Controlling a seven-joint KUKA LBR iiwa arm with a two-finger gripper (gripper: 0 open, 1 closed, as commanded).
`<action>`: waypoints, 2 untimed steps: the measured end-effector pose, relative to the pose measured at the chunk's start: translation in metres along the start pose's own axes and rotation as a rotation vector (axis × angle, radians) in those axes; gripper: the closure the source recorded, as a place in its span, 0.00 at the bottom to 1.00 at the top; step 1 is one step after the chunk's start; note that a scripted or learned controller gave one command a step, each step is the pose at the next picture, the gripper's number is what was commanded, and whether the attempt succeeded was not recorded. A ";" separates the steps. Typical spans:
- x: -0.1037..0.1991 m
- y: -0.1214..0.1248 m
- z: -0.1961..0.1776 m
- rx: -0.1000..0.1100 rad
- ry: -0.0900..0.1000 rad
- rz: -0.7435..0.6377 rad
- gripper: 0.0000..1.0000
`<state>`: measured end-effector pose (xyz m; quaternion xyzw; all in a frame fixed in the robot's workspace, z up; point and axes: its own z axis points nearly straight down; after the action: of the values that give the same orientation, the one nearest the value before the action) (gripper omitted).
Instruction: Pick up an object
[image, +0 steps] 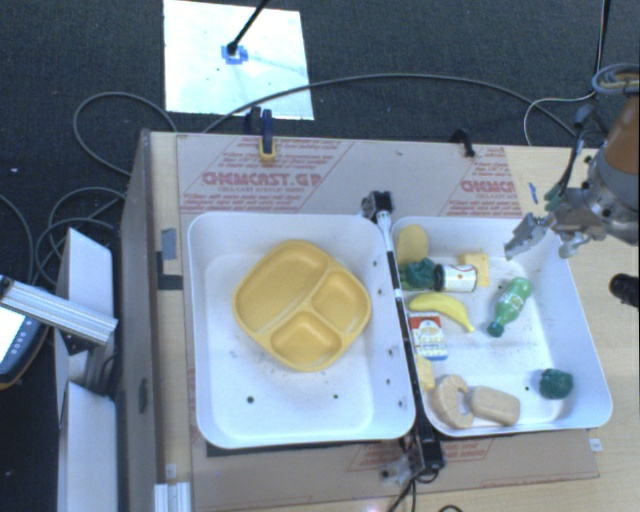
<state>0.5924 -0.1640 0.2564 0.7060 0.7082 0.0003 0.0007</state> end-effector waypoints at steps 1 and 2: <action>-0.009 -0.011 0.160 -0.002 -0.001 0.002 0.00; 0.032 0.024 0.172 -0.001 0.001 -0.001 0.00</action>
<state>0.6167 -0.1316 0.0848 0.7056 0.7086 0.0009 0.0008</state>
